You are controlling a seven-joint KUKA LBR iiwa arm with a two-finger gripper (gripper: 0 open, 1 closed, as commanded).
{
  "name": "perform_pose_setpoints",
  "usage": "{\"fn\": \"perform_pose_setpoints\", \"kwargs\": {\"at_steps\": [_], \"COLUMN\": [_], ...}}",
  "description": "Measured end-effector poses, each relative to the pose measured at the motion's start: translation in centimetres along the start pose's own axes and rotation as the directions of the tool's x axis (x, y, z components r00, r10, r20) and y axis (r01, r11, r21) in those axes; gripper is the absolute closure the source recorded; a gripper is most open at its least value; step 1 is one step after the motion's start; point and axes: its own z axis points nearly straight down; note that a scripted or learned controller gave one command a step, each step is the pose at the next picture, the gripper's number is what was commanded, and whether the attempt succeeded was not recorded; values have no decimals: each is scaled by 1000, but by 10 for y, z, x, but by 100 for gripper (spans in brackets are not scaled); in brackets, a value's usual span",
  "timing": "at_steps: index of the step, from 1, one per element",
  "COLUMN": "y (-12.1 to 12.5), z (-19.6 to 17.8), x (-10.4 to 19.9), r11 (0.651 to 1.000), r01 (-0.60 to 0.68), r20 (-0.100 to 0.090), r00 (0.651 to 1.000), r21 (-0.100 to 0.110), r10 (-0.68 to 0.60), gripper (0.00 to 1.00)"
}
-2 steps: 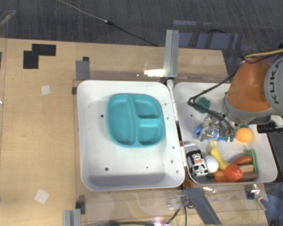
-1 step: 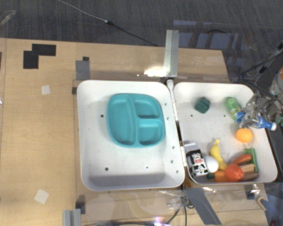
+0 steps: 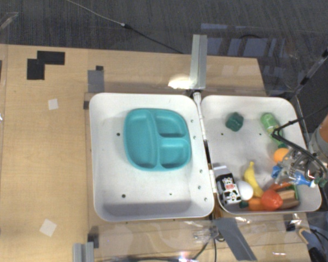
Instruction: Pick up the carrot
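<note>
1. Camera view looks down at a slant on the table (image 3: 38,162), where two shallow white bins sit side by side so the arm can reach either from the right

2. The left bin (image 3: 106,201) carries a teal divided plate (image 3: 156,139) lying flat near its middle, well apart from all the small things

3. The right bin (image 3: 251,105) has the clutter, most of it crowded into the near right corner: a yellow banana (image 3: 252,177), a white egg-like ball (image 3: 245,190), a small black-and-white box (image 3: 226,183), a red rounded piece (image 3: 271,200) and a brown block (image 3: 287,195)

4. A dark green cube (image 3: 234,121) and a light green piece (image 3: 269,120) lie apart near the far wall, out of the way

5. The carrot, I judge, is the orange piece (image 3: 256,203) against the near wall, touching the red piece and just beside the white ball; it is small and I cannot be sure of its shape

6. An orange ball (image 3: 281,155) lies nearer the right wall and could be mistaken for it

7. The claw (image 3: 298,171) hangs low over the right side of that bin, among cables, just beside a blue bit; I cannot tell how far it is spread, and nothing shows between its tips

8. It sits to the right of the carrot and not over it, so the pick looks not yet begun; the neighbours pressing on the carrot leave little room for a clean grip
</note>
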Motion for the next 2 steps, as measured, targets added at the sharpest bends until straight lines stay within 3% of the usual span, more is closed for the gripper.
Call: {"fn": "perform_pose_setpoints", "kwargs": {"at_steps": [1, 2], "y": [28, 101], "z": [-8, -80], "x": [-35, -15], "r11": [941, 1000], "r01": [-338, 14], "r20": [7, 13], "r00": [941, 1000], "r21": [-4, -5], "r10": [338, -14], "gripper": [100, 100]}}
